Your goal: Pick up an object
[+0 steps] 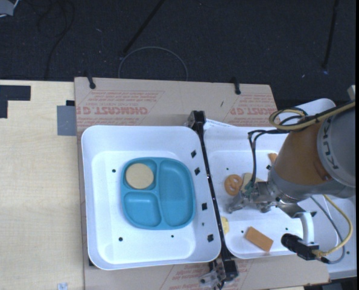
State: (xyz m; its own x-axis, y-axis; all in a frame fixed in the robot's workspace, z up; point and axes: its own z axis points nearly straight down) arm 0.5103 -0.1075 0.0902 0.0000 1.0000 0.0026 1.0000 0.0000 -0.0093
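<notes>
Starting big: two white bins, left bin (101, 222) and right bin (239, 156), are seen on the counter (28, 192). One blue three-compartment tray (170, 192) carries a tan disc (139, 175). The hand (236, 205) is lowered beside a round pastry (232, 183); finger state can't be told. One orange block (259, 238) is near the front rim.

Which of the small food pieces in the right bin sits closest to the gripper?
The round orange-brown piece, just left of the gripper. The rectangular orange block lies farther off, near the bin's front wall.
</notes>
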